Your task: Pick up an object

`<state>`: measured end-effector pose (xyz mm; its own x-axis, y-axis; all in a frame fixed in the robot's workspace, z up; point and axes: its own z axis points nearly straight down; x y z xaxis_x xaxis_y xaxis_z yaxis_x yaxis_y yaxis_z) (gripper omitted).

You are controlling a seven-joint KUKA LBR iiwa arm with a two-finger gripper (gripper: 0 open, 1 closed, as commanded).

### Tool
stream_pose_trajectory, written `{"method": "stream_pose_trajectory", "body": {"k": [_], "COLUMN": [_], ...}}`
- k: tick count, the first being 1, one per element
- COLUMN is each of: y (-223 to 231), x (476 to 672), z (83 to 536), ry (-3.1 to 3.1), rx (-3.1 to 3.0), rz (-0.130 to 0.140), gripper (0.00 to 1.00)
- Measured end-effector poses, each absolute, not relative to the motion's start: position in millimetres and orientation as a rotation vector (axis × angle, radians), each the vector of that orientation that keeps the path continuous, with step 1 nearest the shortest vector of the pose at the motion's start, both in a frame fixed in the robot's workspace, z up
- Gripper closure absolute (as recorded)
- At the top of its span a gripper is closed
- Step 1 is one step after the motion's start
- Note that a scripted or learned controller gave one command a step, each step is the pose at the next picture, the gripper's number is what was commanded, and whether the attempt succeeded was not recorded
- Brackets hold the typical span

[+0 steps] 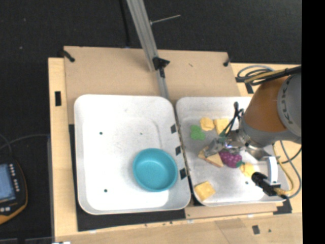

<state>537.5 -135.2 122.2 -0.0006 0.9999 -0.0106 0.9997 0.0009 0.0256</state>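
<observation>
Since most pieces are crowded in the right bin (203,111), the gripper (222,147) is lowered beside the purple object (231,159); finger state cannot be told.

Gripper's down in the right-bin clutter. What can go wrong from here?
1. The gripper sits among crowded pieces: the purple object and tan wedge touch, so it may grab two or shove one aside.
2. The yellow pieces lie close behind; the wrist could sweep them.
</observation>
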Motion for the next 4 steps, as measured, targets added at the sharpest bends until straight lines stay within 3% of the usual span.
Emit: {"method": "stream_pose_trajectory", "body": {"k": [1, 2, 4], "y": [-136.8, -136.8, -141.6], "x": [543.3, 538.9, 537.8], "z": [107.2, 111.4, 226.7], "ry": [2.208, 2.210, 2.220], "rx": [2.215, 2.227, 2.213], "rz": [0.016, 0.005, 0.007], "gripper": [0.00, 1.00, 1.00]}}
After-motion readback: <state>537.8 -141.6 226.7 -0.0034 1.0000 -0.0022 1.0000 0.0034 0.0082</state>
